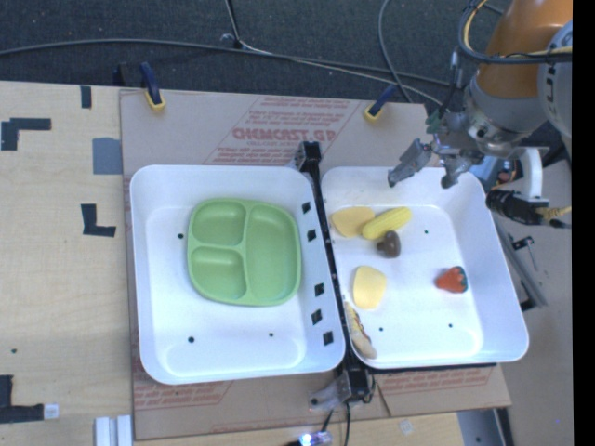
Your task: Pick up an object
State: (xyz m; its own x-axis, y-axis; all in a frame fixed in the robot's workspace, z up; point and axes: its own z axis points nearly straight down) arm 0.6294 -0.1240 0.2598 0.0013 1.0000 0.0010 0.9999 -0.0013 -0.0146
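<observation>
Gripper (429, 167) hangs open and empty over the right bin's (493, 277) far edge, with the corn cob (387, 221) lying just below-left of it beside a small brown piece (389, 243).

The brown cardboard (279, 133) under the bins has red letters printed on it. They are upside down and too blurry to read.
</observation>
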